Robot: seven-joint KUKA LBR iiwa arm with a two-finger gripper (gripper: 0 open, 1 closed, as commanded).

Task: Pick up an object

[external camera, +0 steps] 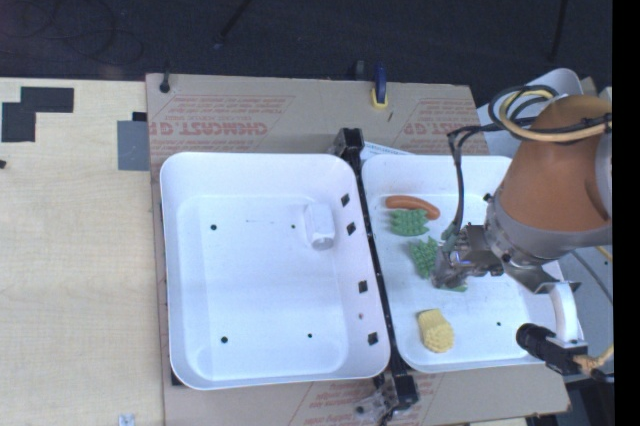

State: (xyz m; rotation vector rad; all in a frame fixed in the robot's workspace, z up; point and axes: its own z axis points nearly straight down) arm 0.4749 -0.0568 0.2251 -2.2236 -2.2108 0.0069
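Note:
In the right bin lie an orange-red sausage-shaped piece, a green leafy piece just below it, a second green leafy piece and a yellow corn cob near the front. My gripper is low in the right bin, right at the second green piece, whose right edge it covers. The arm's orange band hangs above the bin's right half. A small white translucent object sits in the left bin, near its back right.
A black divider with clips separates the two bins. Both bins rest on a cardboard sheet over a pale wooden bench. The arm's body covers the right bin's right edge.

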